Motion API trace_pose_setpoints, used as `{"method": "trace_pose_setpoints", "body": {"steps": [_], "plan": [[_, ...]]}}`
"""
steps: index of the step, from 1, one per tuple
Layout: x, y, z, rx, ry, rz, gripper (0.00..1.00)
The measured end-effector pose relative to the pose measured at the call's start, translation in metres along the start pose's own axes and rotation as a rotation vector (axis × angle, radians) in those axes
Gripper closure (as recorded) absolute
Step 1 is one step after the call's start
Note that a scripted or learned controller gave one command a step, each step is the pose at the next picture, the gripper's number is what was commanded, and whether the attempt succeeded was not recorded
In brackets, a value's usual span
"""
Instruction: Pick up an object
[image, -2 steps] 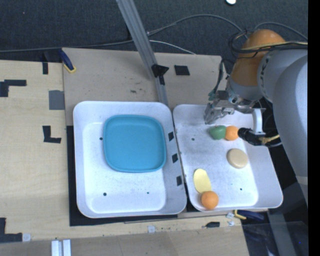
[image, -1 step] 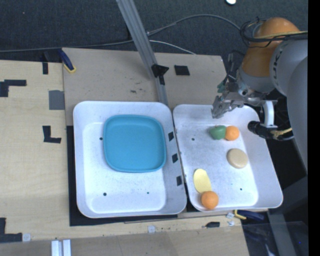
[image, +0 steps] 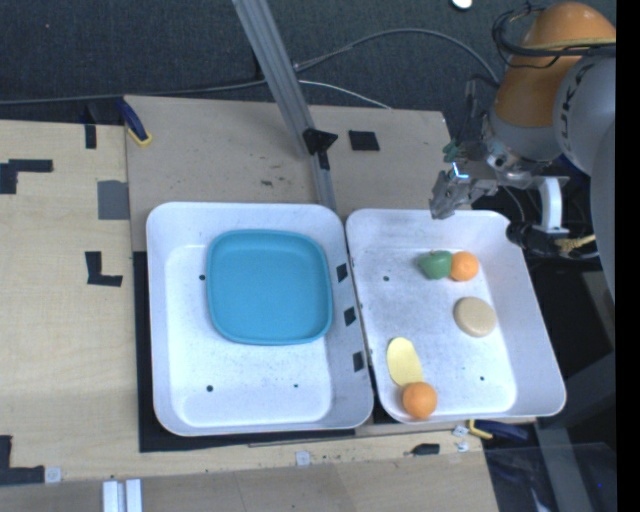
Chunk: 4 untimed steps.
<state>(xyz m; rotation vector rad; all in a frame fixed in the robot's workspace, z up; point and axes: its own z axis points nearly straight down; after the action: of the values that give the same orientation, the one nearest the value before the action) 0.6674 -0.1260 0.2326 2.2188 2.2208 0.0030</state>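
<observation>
The right bin (image: 520, 300) holds several small items: a green piece (image: 435, 265) touching an orange ball (image: 464, 266), a beige round piece (image: 475, 317), a yellow oval piece (image: 403, 361) and a second orange ball (image: 419, 400) near the front rim. My gripper (image: 446, 203) hangs over the back rim of the right bin, above and behind the green piece, with nothing visible between its tips.
The left bin (image: 175, 330) carries a blue square plate (image: 268, 286). A slanted metal pole (image: 290, 95) crosses the bench behind the bins. Cables and the arm's grey and orange body (image: 560, 70) fill the back right corner.
</observation>
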Motion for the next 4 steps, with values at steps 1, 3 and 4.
{"method": "trace_pose_setpoints", "body": {"steps": [1, 3, 4], "plan": [[0.0, 0.001, -0.052, -0.001, 0.0, 0.0, 1.0], [0.095, -0.032, -0.027, 0.004, 0.001, -0.003, 1.0], [0.132, -0.054, -0.01, 0.005, 0.001, -0.002, 1.0]]}}
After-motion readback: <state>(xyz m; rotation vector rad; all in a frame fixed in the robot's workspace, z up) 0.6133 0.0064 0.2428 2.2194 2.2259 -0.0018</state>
